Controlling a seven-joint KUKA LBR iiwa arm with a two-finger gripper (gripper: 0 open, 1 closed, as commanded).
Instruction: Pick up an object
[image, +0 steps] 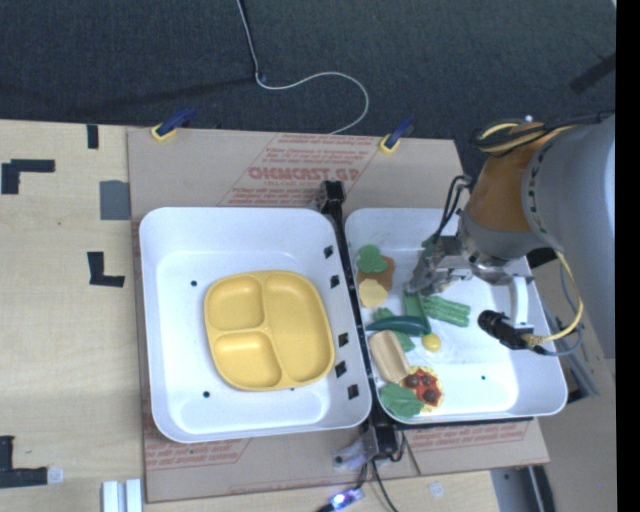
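My gripper is hovering low in the right white bin, its grip state unreadable | glossy plastic toy food is lying beneath and left of it: ridged green pods, small yellow lemon, tan bread roll | smooth yellow three-compartment plate is sitting in the left bin

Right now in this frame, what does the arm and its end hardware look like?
The arm is bulky grey, with an orange band above the wrist. A yellowish cable loops over its top, and another curves by a black fitting lower down. The gripper is dark grey metal, over the right bin.
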